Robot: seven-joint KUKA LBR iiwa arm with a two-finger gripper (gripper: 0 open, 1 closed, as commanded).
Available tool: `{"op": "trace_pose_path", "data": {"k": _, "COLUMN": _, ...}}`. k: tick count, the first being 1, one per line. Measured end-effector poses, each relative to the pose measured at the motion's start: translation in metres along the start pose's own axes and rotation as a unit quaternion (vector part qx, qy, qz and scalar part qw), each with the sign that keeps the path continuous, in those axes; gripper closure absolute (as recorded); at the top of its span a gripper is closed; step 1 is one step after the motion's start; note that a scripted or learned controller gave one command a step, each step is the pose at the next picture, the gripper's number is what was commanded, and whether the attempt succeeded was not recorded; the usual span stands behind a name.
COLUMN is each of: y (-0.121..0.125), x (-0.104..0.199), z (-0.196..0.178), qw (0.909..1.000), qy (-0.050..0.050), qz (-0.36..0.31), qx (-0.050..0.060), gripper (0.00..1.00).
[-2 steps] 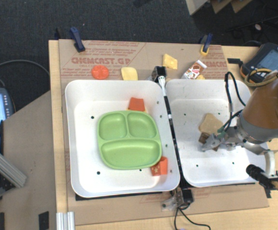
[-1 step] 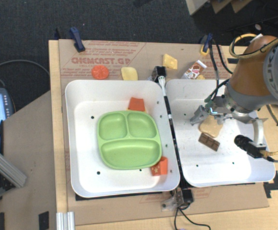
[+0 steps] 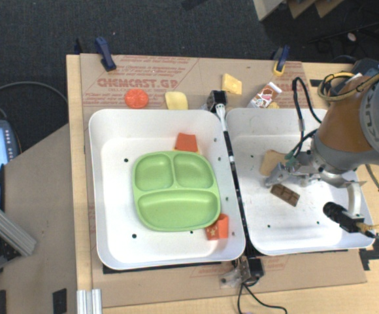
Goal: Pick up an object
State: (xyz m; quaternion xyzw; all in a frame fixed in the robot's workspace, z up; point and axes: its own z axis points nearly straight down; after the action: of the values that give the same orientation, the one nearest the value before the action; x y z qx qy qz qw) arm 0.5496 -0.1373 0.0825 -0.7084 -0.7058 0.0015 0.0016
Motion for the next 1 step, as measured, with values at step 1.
{"op": "trace_pose_path", "data": {"k": 1, "y": -0.0446, "x": -0.0111, "z": -0.0015, "qw": 1.0000, "qy": 0.001, "qz": 0.000, "qx": 0.000, "gripper": 0.00}}
